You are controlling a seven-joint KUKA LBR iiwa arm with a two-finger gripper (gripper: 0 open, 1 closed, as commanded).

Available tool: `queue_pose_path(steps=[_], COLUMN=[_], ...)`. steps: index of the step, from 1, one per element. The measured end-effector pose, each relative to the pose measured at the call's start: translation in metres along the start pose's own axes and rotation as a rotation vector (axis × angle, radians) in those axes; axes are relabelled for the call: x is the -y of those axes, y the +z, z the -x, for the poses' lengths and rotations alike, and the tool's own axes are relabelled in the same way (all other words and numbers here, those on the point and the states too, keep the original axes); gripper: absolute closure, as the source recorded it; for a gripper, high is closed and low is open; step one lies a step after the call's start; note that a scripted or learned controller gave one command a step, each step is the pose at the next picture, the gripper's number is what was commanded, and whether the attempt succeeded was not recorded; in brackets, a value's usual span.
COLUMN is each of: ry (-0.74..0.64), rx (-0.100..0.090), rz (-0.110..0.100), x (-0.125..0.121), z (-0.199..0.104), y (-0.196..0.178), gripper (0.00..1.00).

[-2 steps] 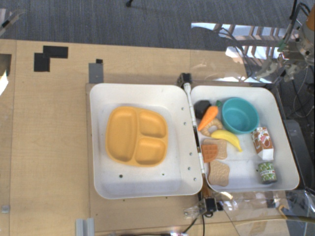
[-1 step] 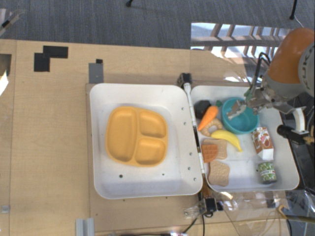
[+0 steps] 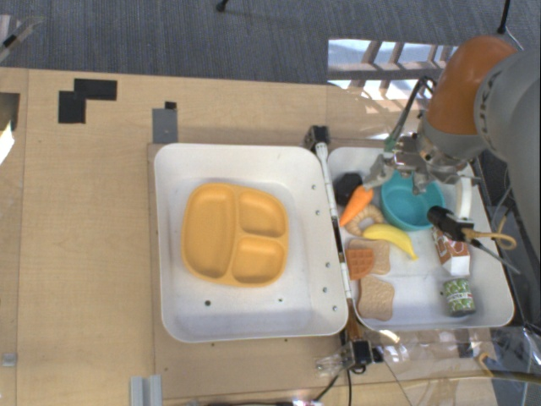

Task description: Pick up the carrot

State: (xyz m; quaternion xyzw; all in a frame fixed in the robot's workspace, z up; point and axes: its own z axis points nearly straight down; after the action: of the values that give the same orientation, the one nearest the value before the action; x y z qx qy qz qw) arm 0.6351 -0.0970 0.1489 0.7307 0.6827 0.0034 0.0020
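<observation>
Since the carrot [image 3: 357,204] lying just left of the teal bowl [image 3: 409,206] looks like a light, stiff, smooth toy, I judge its thicker middle the best hold, while the gripper [image 3: 416,174] hovers over that bowl, grip unreadable.

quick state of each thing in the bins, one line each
carrot: lying in the right bin, not gripped
pincer: over the teal bowl
banana: lying flat beside the bowl
yellow tray: flat in the left bin, compartments bare
green can: upright
</observation>
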Motion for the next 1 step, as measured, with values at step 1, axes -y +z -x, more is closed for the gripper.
queue_pose_path(steps=[1], ry=[0.04], rx=[0.002], rz=[0.025], x=[-0.0005], z=[-0.006], y=[0.0359], gripper=[0.0])
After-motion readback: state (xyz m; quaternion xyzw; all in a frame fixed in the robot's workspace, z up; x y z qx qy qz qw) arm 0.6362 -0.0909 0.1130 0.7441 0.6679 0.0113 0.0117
